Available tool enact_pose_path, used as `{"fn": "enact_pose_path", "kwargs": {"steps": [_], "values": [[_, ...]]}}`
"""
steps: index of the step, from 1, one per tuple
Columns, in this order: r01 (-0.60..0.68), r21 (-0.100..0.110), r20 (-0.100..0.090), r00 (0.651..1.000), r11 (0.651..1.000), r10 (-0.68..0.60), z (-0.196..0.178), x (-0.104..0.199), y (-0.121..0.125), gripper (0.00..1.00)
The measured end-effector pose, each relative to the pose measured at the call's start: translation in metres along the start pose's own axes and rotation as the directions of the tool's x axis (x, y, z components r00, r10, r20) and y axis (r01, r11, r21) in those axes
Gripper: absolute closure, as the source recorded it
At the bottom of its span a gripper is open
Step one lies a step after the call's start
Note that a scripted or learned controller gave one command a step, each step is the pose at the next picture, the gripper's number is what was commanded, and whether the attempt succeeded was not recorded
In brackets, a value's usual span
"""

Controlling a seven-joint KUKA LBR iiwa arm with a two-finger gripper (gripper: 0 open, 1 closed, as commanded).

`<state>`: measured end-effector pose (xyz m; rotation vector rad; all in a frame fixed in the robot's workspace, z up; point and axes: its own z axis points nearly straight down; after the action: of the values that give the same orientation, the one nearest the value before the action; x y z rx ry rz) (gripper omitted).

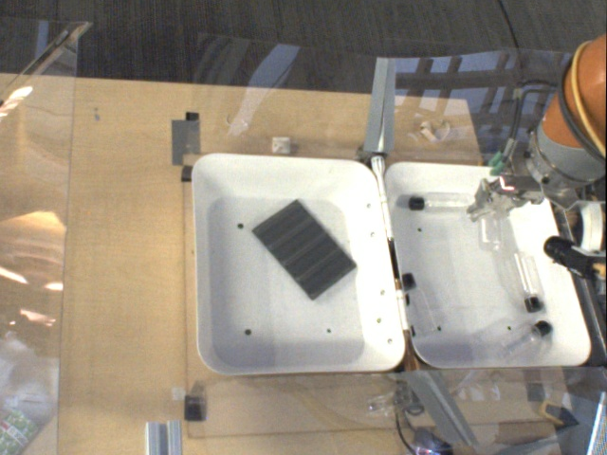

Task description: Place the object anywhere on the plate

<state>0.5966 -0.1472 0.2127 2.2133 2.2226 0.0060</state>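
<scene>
A dark grey ribbed plate (303, 248) lies flat and turned at an angle in the middle of the left bin (218, 349). Several clear tubes with black caps lie in the right bin (569, 356): one near the back left (432, 200), one at the right (526, 278), one at the front right (531, 335). Another black cap (407, 280) sits by the left wall. My gripper (491, 207) hangs over the back of the right bin, just right of the back-left tube. Nothing shows clearly inside it.
The grey arm with its orange band (583, 93) comes in from the upper right. A metal post (381, 102) stands behind the seam between the bins. Small black blocks (190, 131) sit on the wooden bench by the left bin's corners.
</scene>
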Motion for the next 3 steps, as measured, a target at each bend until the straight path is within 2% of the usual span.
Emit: {"fn": "enact_pose_path", "kwargs": {"steps": [1, 2, 3], "values": [[-0.085, 0.003, 0.001, 0.996, 0.996, 0.085, -0.007, -0.058, 0.064, 1.00], [-0.002, 0.002, 0.002, 1.000, 1.000, 0.002, -0.041, -0.049, 0.073, 1.00], [-0.139, 0.003, 0.001, 0.990, 0.990, 0.139, -0.065, -0.057, 0.073, 1.00]]}}
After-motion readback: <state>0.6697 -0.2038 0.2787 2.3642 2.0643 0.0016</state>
